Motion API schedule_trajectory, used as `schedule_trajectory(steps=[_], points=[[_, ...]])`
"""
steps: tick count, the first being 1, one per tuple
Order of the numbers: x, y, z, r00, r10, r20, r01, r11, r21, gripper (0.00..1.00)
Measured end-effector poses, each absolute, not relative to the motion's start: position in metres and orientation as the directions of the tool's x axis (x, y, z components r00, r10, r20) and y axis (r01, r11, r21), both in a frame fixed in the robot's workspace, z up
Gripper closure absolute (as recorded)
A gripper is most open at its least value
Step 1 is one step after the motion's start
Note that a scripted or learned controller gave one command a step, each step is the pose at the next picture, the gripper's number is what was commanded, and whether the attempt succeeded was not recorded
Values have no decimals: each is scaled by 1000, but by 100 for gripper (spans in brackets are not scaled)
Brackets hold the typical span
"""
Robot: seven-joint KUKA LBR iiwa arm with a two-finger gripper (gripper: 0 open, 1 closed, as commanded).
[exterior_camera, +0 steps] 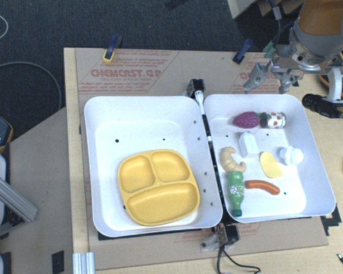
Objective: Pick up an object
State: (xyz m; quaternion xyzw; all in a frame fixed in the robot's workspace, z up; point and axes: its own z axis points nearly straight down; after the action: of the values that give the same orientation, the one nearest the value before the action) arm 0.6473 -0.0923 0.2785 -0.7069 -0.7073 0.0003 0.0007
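Observation:
My gripper (270, 83) hangs open over the far rim of the right bin (314, 170), with nothing between its fingers. Below it in that bin lie a purple fruit (246, 119), a small red, white and black toy (272, 120), a white block (248, 143), a tan croissant (232, 159), a yellow slice (270, 165), a white cup-like piece (290, 155), a green bottle (235, 192) and a red sausage (263, 186). The purple fruit and the small toy are nearest the gripper.
The left bin (103, 130) holds a yellow divided plate (158, 186) toward its front. A black clip (196, 87) sits at the far end of the seam between the bins. Brown board surrounds both bins.

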Motion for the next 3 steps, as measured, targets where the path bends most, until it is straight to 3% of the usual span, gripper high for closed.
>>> schedule_trajectory(steps=[1,2,3], points=[[638,-126,163,4,1000,1,1000,-4,-11,0],[633,-97,79,-2,1000,3,1000,2,-9,0],[635,-99,96,0,1000,0,1000,0,2,100]])
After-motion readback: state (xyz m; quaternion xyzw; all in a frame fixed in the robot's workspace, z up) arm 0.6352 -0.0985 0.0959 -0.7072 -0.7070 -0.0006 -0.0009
